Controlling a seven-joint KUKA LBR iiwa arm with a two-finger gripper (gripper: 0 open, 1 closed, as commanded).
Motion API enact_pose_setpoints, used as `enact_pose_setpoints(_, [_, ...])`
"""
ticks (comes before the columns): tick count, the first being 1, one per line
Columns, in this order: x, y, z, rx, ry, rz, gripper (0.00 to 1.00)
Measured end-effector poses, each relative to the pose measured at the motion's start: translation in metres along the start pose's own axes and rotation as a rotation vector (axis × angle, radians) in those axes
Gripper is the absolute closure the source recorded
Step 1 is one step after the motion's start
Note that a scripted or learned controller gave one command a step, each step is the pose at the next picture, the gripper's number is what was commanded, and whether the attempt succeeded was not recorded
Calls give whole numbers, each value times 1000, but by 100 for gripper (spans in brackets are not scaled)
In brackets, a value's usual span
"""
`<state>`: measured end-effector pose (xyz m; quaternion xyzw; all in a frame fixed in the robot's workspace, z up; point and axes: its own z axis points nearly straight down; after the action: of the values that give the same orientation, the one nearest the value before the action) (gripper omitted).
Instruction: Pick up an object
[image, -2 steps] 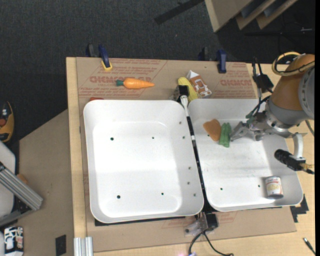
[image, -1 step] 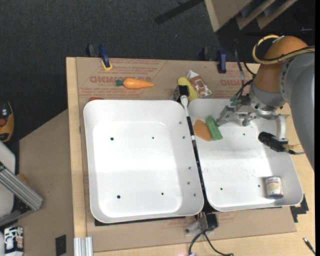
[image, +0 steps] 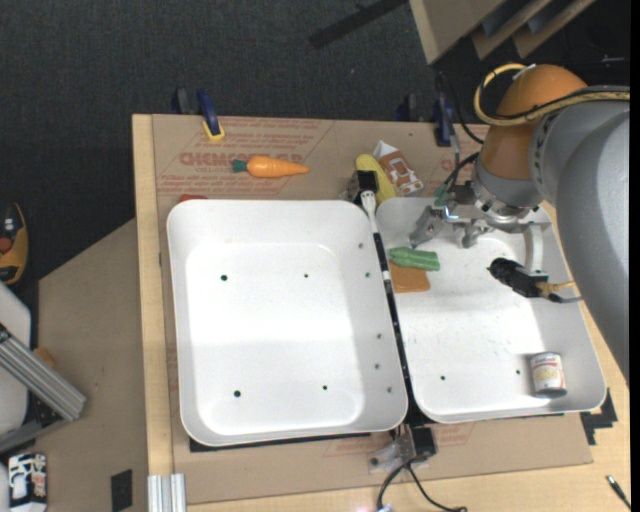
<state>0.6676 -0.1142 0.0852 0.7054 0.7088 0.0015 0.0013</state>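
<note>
Nearest the lens, a small can (image: 547, 373) sits well below the gripper (image: 452, 222), whose grip state I cannot tell. Approach step: green object (image: 415, 258) lies just below-left; descend there.

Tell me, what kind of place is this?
Probably a robotics lab test bench: a grey arm reaches over two white bins, with toy items like a carrot and a small can lying about.

Two glossy white plastic bins (image: 270, 225) sit on matt brown cardboard (image: 150, 330); the carrot (image: 270, 168) looks smooth plastic.
</note>
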Motion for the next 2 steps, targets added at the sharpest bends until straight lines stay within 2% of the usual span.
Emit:
enact_pose_setpoints(1, [10, -1, 0, 4, 0, 3, 0])
enact_pose_setpoints(2, [166, 4, -135, -15, 7, -11, 0])
